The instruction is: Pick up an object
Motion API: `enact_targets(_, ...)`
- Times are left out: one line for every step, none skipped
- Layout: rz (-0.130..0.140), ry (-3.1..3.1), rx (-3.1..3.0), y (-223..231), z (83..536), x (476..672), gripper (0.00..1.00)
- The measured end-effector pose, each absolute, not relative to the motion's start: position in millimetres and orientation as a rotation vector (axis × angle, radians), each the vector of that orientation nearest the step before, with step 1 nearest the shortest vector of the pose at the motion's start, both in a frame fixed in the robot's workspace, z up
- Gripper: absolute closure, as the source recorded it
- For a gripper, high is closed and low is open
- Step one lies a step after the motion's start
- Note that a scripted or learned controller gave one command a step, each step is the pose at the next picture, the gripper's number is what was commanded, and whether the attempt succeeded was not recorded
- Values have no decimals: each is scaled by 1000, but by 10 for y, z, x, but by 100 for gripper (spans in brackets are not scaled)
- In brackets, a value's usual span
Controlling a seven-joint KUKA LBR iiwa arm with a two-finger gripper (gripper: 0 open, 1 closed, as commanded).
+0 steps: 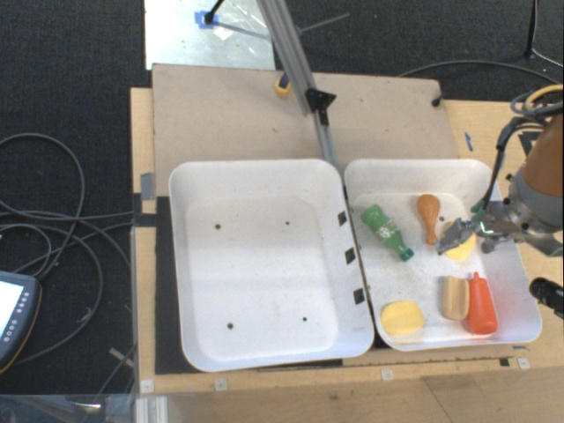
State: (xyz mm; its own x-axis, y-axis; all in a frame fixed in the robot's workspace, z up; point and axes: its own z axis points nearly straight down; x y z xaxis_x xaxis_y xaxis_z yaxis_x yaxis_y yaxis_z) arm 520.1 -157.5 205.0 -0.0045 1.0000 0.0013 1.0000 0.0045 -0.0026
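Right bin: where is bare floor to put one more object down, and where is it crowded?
In the right bin, bare floor lies along the far wall, above the green bottle and drumstick, and between bottle and yellow round piece. The right side is crowded: gripper, hot dog bun, red bottle.

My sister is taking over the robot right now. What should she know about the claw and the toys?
Claw: low in the right bin, right over the yellow piece. Whether it grips anything is too hard to tell.
Toys, all in the right bin: green bottle, chicken drumstick, yellow round piece, hot dog bun, red ketchup bottle.
Left bin: holds no toys.
Done: nothing lifted out yet.
Left: grab one toy and lift it.
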Motion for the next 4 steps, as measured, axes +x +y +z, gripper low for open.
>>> enact_targets(-2, -2225, -2219, -1576, 2070, 5210, 0)
enact_targets(1, -2221, -2220, -1580, 1655, 5208, 0)
enact_targets(1, -2221, -2219, -1545, 1233, 5209, 0)
enact_targets(0, -2221, -2220, -1543, 890, 5211, 0)
